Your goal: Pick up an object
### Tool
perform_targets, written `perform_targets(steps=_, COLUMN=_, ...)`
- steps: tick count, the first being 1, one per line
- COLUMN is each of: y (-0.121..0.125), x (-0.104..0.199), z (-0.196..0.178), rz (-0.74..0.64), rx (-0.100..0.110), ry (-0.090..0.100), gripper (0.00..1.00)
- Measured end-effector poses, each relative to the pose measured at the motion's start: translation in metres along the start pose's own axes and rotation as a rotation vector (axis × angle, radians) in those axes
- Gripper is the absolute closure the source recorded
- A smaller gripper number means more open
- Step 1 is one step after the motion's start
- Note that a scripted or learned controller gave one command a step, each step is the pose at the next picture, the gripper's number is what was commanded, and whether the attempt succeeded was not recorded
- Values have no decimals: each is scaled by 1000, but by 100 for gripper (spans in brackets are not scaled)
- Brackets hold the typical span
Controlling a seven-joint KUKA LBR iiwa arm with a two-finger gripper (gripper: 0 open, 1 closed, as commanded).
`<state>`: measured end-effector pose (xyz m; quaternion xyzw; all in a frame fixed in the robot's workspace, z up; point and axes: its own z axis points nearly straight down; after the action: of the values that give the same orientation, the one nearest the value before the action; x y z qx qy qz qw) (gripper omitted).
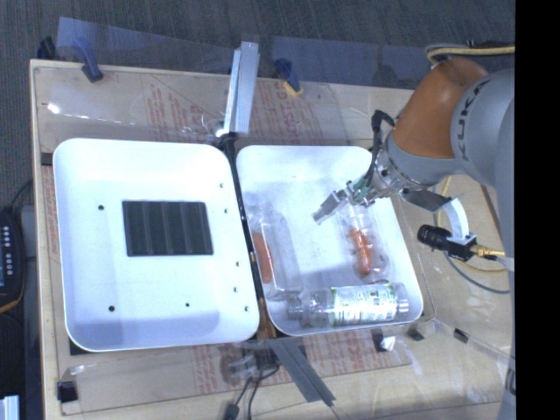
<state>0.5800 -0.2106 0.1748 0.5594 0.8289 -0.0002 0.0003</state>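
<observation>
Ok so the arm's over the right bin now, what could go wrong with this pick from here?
The gripper hovers above the clear packet with orange contents; its slick wrapping could slip out. That packet lies close to the right bin's wall, so a finger might strike the rim. The bottle and the clear tube with an orange core sit against the bin's edges, leaving little room to get fingers around them.

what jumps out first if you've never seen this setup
The grey arm with its orange band reaches in from the right, its gripper over the right bin. That bin holds clear plastic items, one with orange contents and a bottle along the near wall. The left bin bears a dark ribbed rectangle.
</observation>
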Motion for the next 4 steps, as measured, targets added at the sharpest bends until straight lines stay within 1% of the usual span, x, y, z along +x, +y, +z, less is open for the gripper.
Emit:
perform_targets(steps=1, y=1, x=0, z=-10, rz=-3, rx=0, ry=-1, gripper=100)
perform_targets(steps=2, y=1, x=0, z=-10, rz=-4, rx=0, ry=-1, gripper=0)
perform_targets(steps=3, y=-1, x=3, z=9, rz=-25, rx=3, ry=2, gripper=0)
perform_targets(steps=4, y=-5, x=5, z=54, rz=-18, rx=3, ry=2, gripper=0)
